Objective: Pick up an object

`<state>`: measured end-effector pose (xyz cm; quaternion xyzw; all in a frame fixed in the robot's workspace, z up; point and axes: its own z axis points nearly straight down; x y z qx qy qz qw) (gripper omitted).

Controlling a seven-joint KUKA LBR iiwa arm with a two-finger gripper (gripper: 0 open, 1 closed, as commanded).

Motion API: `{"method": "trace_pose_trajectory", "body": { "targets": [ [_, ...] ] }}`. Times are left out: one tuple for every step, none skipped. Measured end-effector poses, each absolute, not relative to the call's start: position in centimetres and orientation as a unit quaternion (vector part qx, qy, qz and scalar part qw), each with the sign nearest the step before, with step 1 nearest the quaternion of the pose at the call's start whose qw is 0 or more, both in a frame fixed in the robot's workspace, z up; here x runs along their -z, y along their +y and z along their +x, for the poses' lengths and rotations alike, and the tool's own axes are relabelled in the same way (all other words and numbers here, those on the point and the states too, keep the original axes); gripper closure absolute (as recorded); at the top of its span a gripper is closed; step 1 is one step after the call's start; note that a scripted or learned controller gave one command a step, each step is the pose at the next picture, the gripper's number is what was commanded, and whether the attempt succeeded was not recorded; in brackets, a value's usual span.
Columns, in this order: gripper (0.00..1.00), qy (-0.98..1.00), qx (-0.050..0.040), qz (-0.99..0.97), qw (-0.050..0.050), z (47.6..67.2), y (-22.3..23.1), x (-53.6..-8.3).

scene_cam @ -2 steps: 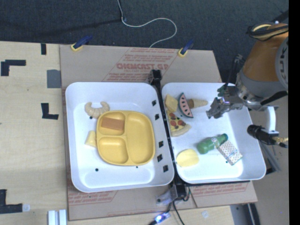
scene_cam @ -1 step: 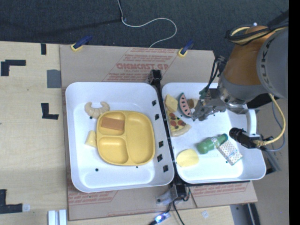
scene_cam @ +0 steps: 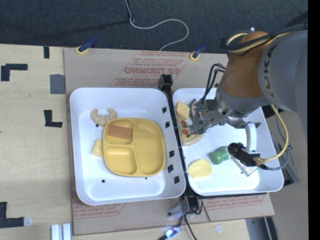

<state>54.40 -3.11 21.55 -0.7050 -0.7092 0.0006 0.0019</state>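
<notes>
My gripper hangs low over the left part of the right bin, just above a pizza slice. A yellow wedge lies beside it near the bin's left wall. Further toward the front lie a green piece and a pale yellow lump. The arm's bulk covers much of this bin.
The left bin holds a yellow divided plate with a brown slab in one compartment, a tan curved piece and a yellow wedge beside it. A black-and-white fitting with cable hangs over the right bin.
</notes>
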Motion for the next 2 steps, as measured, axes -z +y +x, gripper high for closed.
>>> {"method": "trace_pose_trajectory", "body": {
  "targets": [
    [1.00, -0.709, 0.0001, -0.705, 0.001, 54.5, 1.5, -22.6],
    [1.00, -0.708, -0.0004, -0.706, 0.000, 54.2, 0.4, -23.3]
  ]
}}
